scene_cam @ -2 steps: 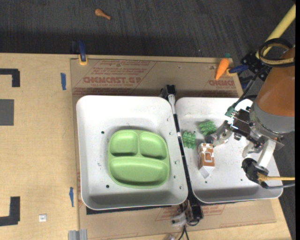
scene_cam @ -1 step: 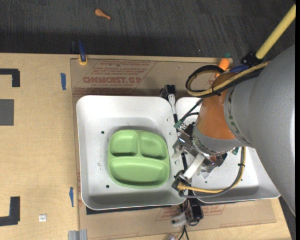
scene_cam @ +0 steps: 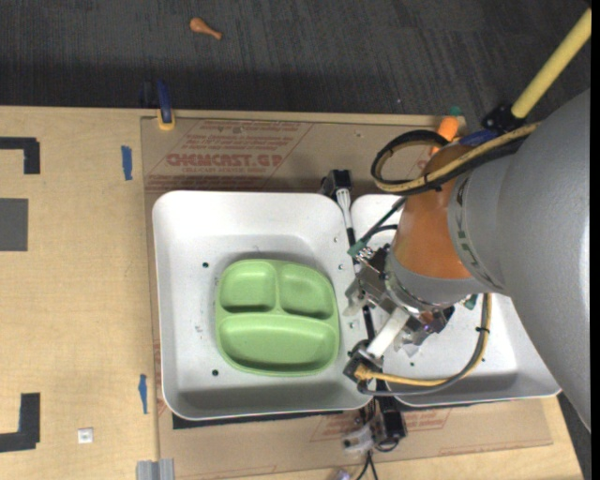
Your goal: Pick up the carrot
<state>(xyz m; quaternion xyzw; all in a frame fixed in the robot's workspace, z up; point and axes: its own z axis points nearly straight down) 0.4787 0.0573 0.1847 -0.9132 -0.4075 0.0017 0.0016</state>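
The arm's grey wrist with its orange band (scene_cam: 427,246) hangs low over the left part of the right bin (scene_cam: 506,375). My gripper (scene_cam: 424,321) points down into that bin beneath the wrist, and the wrist hides most of it. What lies under it is hidden, and I can make out no carrot in either bin. A small orange, carrot-shaped thing (scene_cam: 204,28) lies on the dark floor beyond the bench, far from the gripper.
A green divided plate (scene_cam: 277,316) sits in the middle of the left bin (scene_cam: 187,281). Between the bins runs their shared rim, close to the gripper's left. Blue clamps (scene_cam: 164,101) hold the cardboard at the back, one with an orange tip (scene_cam: 452,126).
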